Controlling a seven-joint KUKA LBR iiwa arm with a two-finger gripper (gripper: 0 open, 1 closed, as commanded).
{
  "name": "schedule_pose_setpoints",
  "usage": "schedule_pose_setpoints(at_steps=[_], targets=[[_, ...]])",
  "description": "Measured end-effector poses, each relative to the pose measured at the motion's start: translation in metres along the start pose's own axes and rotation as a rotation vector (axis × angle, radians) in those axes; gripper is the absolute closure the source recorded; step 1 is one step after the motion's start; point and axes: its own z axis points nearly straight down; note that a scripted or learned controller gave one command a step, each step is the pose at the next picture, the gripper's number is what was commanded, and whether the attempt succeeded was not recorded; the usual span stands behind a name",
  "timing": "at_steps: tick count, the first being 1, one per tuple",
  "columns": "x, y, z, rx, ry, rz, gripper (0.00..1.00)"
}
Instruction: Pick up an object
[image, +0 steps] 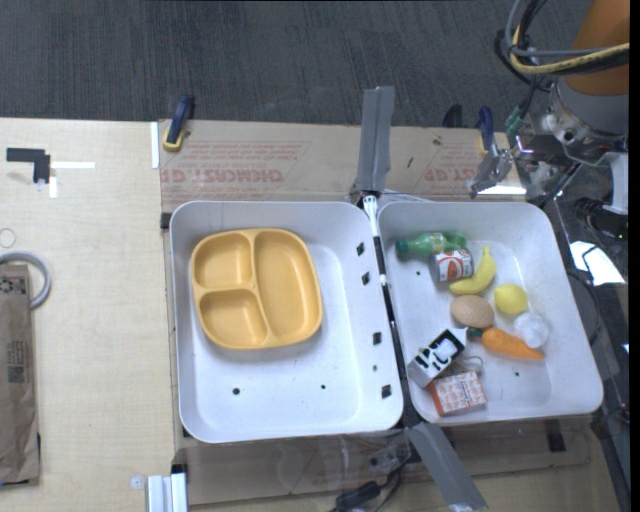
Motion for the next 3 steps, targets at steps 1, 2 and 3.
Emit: schedule_pose_setpoints(at_steps=[1,2,3], targets=[[-0.029,-0.086,0.066,0.001,0.000,-0.239,0.00],[-0.020,-0.029,0.073,-0.001,-0.001,0.159,0.00],[-0.046,-0.081,0.155,-0.008,-0.002,-0.106,0.00]])
